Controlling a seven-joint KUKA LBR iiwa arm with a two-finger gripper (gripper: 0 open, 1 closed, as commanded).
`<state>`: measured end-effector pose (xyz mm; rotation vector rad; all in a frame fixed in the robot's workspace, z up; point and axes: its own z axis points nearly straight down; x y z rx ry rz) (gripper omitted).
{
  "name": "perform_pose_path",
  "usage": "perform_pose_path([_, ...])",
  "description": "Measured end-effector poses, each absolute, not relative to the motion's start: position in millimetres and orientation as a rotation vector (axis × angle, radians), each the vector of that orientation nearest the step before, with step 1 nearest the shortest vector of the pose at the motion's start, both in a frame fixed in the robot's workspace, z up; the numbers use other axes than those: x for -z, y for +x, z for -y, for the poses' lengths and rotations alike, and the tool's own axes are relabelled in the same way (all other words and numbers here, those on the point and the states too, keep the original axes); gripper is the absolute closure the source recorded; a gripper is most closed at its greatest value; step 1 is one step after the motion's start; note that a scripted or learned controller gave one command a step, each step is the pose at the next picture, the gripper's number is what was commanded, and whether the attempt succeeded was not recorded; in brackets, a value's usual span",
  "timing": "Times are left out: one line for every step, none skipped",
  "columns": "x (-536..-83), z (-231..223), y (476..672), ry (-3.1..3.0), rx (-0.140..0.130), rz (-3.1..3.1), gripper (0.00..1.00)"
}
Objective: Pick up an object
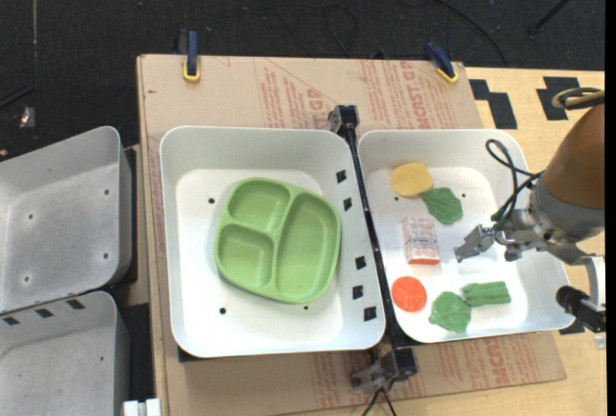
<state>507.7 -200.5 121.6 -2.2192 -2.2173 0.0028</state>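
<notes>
The right bin (500, 146) holds several small objects: a yellow piece (411, 178), a green leafy piece (444, 204), a white and red packet (421, 240), a red disc (409, 294), a green leafy lump (449, 311) and a green block (487, 293). My gripper (493, 244) hangs over the right part of this bin, to the right of the packet and above the green block. Its dark fingers (472, 245) stand apart, with nothing between them.
The left bin (183, 212) holds a green divided tray (279, 239). A black divider (361, 212) runs between the two bins. Grey metal trays (58, 212) lie off the bench at the left. Cables hang near the arm (577, 173) at the right.
</notes>
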Motion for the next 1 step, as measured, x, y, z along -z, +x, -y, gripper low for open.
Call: perform_pose_path([-90.2,199.7,507.2,-2.221,-0.002,2.218,0.00])
